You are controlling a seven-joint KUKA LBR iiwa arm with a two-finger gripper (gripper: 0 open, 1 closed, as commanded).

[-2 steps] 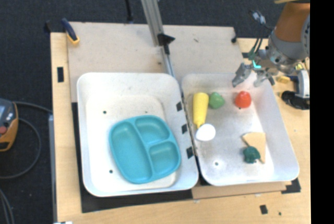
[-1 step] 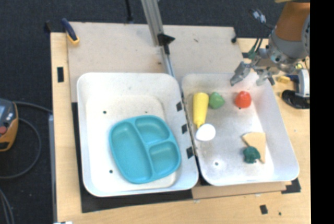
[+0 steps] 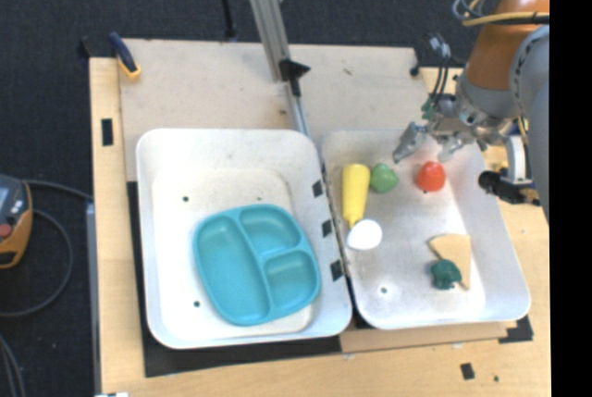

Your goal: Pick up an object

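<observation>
My gripper (image 3: 427,145) hangs open over the far edge of the right bin (image 3: 490,293), with nothing between its fingers. Just below it lies a red round object (image 3: 430,176), and a light green object (image 3: 384,179) sits to that one's left. A yellow corn-like piece (image 3: 355,192) lies upright along the bin's left side with a white ball (image 3: 363,235) at its near end. Toward the near right rest a tan wedge (image 3: 453,251) and a dark green piece (image 3: 446,274) touching it.
The left bin (image 3: 166,173) holds a teal divided plate (image 3: 258,263). A metal post (image 3: 264,6) rises behind the bins, with a black clamp at its base. The grey arm with its orange band (image 3: 507,25) reaches in at the right.
</observation>
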